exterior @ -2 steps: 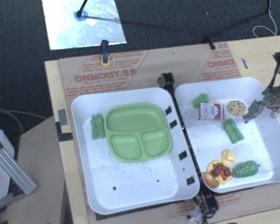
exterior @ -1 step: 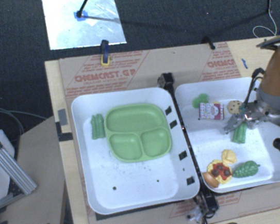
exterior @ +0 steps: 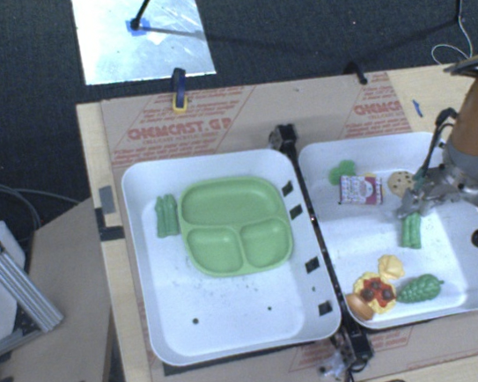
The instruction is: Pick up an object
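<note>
In the right bin (exterior: 475,279), nearest the camera, a pizza slice (exterior: 374,293), a yellow piece (exterior: 390,266) and a green vegetable (exterior: 418,290) are grouped together. Just beyond, the gripper (exterior: 414,207) is seen at the upper end of a green stalk (exterior: 410,230) (whether it is actually clasped cannot be told). Farther back lie a snack packet (exterior: 359,189) and a cookie (exterior: 399,180). A green divided plate (exterior: 234,225) sits in the left bin (exterior: 166,330).
</note>
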Available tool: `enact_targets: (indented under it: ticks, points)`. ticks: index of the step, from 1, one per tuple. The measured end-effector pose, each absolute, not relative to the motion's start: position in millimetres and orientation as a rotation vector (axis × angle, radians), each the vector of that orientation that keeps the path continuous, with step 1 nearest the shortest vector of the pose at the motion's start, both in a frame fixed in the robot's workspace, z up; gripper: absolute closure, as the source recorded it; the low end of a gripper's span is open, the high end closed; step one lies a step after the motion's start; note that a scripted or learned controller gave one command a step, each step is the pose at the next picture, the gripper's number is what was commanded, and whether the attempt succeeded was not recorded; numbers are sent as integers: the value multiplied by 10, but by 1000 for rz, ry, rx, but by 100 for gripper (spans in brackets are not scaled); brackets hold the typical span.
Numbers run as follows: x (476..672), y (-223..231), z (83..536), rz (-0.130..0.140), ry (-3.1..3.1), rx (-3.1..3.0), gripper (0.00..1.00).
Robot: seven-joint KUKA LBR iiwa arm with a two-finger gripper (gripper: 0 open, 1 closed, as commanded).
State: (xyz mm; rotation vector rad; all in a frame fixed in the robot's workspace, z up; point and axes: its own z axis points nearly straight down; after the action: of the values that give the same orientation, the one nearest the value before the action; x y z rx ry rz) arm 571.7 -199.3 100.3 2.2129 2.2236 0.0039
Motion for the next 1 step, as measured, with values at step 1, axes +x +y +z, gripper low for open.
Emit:
enact_targets:
  ticks: [1]
  points:
    - [5946, -1491, 903, 5, 2229, 2209, 100]
